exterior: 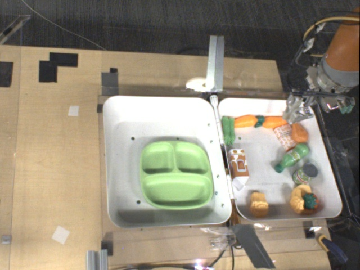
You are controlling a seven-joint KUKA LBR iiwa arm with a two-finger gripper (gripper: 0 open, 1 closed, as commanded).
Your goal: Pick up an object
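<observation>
Nearest the camera, well below the pincer [297, 109], a bread roll [259, 203] and a yellow toy [304, 198] are lying in the right bin [332, 173]. Closer below it, a can [304, 174] and green bottle [292, 157] are resting. Just beside its tip, a carrot [260, 121] is lying. Far left, a green tray [176, 174] is sitting in the left bin [121, 151]. Pincer is hovering at the far rim; cannot tell its finger state.

You lose most of the arm [343, 52] past the picture's right edge, just beyond the right bin [332, 176]. At that bin's far right corner the gripper [296, 110] is a blur of metal, and it covers part of the orange carrot [274, 121]. The small packet [283, 134] beside the carrot carries print too small to read.
</observation>
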